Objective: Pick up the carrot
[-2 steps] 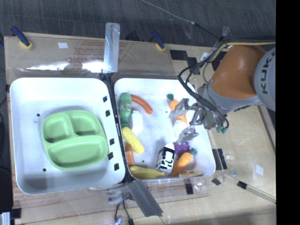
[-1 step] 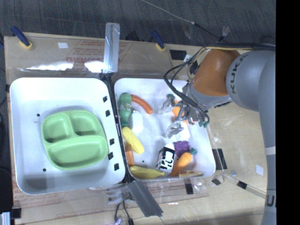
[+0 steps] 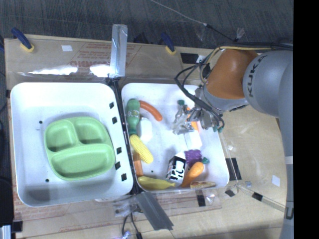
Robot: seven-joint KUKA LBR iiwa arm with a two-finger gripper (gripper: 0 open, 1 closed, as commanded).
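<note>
Well, your gripper [image 3: 183,121] hung over the right bin [image 3: 164,91], fingers slightly spread, pinching nothing. Carrot [image 3: 195,170] lay near the bin's front right corner, beside the eggplant [image 3: 194,156].

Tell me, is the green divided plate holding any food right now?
Empty. The green plate lies flat in the left bin with all three compartments bare; the toy food, including the carrot, is in the right bin.

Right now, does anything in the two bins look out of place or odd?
Nothing looks spilled or damaged. All the toy food is crowded in the right bin; the left bin bears a green divided plate.
</note>
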